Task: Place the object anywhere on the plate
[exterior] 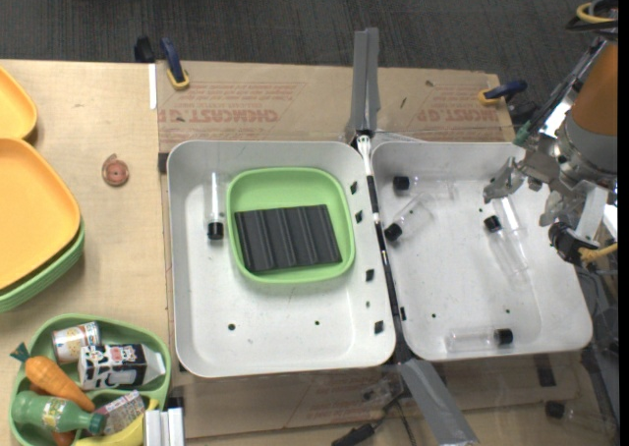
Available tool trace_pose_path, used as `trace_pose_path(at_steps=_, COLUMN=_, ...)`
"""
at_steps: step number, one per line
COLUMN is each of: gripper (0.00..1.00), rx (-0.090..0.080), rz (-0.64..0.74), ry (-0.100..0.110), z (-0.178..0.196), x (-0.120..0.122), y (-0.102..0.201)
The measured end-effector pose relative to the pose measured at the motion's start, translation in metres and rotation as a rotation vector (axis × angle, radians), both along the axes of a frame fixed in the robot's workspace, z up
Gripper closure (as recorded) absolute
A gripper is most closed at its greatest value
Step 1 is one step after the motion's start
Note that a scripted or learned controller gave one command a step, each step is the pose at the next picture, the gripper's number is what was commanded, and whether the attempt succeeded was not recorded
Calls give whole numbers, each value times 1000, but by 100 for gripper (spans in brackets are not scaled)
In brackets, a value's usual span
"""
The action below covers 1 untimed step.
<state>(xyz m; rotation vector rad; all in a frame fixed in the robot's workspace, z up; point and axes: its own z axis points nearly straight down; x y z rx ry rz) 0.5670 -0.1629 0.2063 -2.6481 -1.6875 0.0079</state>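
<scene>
A green plate (291, 189) sits in the left bin (197, 336), with a dark ribbed mat (292, 237) on it and a clear tube (214, 206) lying beside it. The right bin (550, 331) holds four more clear, black-capped tubes (503, 238). The pincer (513, 177) hangs over that bin's right edge; whether it is open or closed cannot be told.

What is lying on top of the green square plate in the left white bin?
A dark grey ribbed rectangular mat lies flat on the green square plate, covering most of its floor. Whatever is under the mat is hidden. A clear tube with black cap lies beside the plate.
</scene>
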Motion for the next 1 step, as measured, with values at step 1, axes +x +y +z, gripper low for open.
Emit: trace_pose_path(at_steps=1, gripper=0, rx=1, rz=-83, ry=-1, z=23, x=-21, y=12)
